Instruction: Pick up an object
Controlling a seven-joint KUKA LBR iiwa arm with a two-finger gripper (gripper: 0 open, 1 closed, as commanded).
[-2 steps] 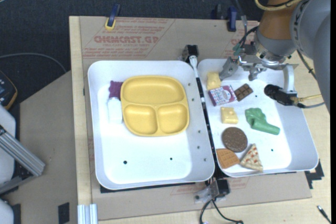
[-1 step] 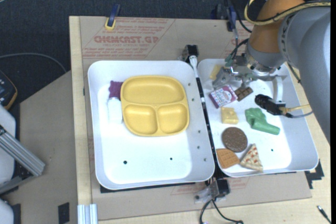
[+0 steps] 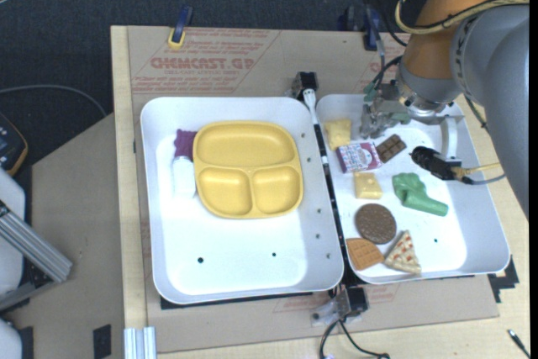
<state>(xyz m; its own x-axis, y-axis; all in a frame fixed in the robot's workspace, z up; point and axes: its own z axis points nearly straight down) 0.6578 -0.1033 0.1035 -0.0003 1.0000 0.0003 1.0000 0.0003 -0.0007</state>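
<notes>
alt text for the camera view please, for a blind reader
A grey and orange robot arm's gripper hangs over the far end of the right bin, which also holds a pizza slice, a brown cookie and other small items. The left bin holds a yellow divided plate.

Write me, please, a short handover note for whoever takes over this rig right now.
Gripper: at the far end of the right bin, next to the brown chocolate piece and pink packet; no object visibly held.
Right bin also has: pale yellow block, small yellow cube, green toy, round cookie, cracker, pizza slice.
Left bin: yellow divided plate, purple item and white item beside it.
Done: nothing lifted yet. Left: grasp and raise one object.
</notes>
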